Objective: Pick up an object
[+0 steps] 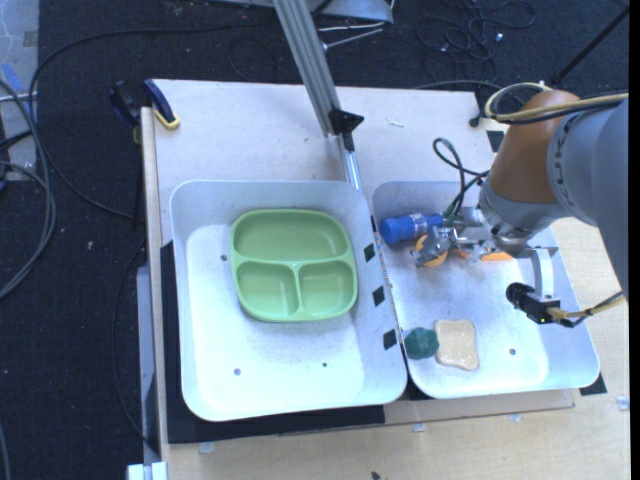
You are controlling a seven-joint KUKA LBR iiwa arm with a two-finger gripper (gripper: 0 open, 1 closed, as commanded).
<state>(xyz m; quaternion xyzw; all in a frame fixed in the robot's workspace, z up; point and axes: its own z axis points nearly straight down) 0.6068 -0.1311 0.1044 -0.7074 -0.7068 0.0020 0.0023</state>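
Toast slice [457, 345] touches green lump [421, 342]; no legible writing.

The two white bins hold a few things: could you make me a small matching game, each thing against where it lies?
Things:
1. green divided plate
2. slice of toast
3. blue bottle
4. dark green lump

Places:
A. right bin, near front, just right of the lump
B. left bin
C. right bin, back left
D. right bin, front left corner

Pairs: 1-B, 2-A, 3-C, 4-D

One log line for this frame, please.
arm: low over right bin | gripper: beside blue object | toast slice, green lump: near front | left bin: green divided plate
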